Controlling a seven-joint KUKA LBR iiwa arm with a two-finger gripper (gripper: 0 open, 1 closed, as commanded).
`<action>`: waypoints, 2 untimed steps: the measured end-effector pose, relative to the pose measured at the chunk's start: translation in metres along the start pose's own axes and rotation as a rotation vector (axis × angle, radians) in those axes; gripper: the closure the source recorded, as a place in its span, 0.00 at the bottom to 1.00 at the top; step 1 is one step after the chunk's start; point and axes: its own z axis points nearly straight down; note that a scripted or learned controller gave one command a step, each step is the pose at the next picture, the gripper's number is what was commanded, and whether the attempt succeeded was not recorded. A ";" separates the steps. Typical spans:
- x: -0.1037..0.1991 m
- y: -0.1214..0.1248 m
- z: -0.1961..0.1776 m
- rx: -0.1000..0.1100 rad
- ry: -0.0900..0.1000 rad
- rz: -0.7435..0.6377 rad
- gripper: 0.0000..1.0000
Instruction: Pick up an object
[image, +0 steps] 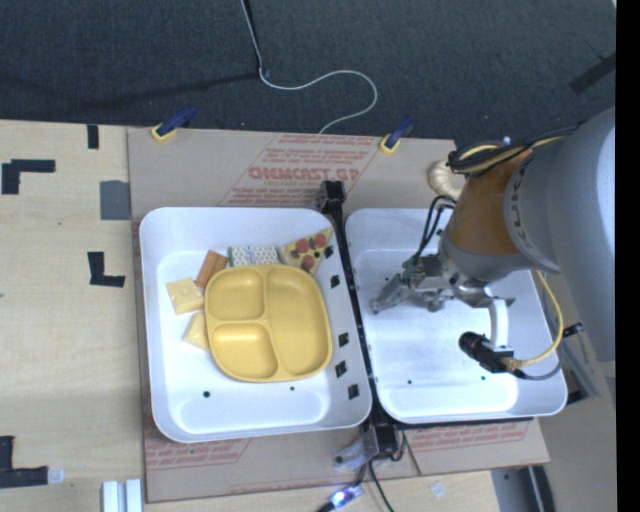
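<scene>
My pincer (385, 297) hangs over the right white bin (440, 385); I cannot tell its state. Risk: the yellow 3-compartment plastic plate (268, 322) lies in the left bin, well apart, so closing here grasps nothing.

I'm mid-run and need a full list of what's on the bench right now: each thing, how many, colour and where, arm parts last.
Bins: two, white, side by side on the cardboard.
Divided plate: one, yellow, three compartments, middle of the left bin.
Flat pieces: several, tan, orange and patterned, tucked around the plate's upper and left edges; exact kinds too small to tell.
Cardboard sheet: one, brown with red print, under both bins.
Clamps: two, blue and yellow, on the cardboard's far edge.
Cable: one, white, looping over the dark floor above the bench.
Arm: one, grey with orange band, over the right bin.
Gripper: one, grey metal, low over the right bin's upper left part.
</scene>
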 end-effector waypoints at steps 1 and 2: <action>0.000 0.001 -0.013 -0.001 0.001 0.000 1.00; -0.009 -0.003 -0.067 -0.004 0.001 0.001 1.00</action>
